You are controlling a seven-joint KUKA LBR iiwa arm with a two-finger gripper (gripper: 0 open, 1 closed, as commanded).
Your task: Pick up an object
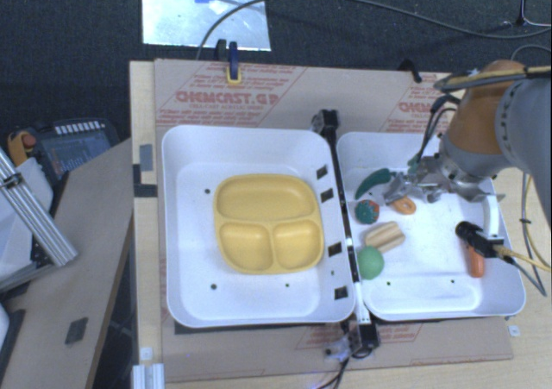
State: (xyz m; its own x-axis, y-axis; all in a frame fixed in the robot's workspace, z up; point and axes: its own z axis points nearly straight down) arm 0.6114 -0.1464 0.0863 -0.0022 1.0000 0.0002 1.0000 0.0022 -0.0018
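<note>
The gripper [398,188], its grip unreadable, sits beside an orange piece [403,204], green pod [374,180] and roll [384,235] in the right bin [431,291]; the left bin [188,206] holds a yellow tray [263,223].

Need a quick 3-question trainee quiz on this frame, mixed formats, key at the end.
1. Multiple choice: how many compartments does the yellow tray have? A two, B three, C five.
2. True or false: the green ball lies in a different bin from the yellow tray.
3. Fill in: the gripper is over the view's ___ bin.
Key: 1 B; 2 true; 3 right.
</note>
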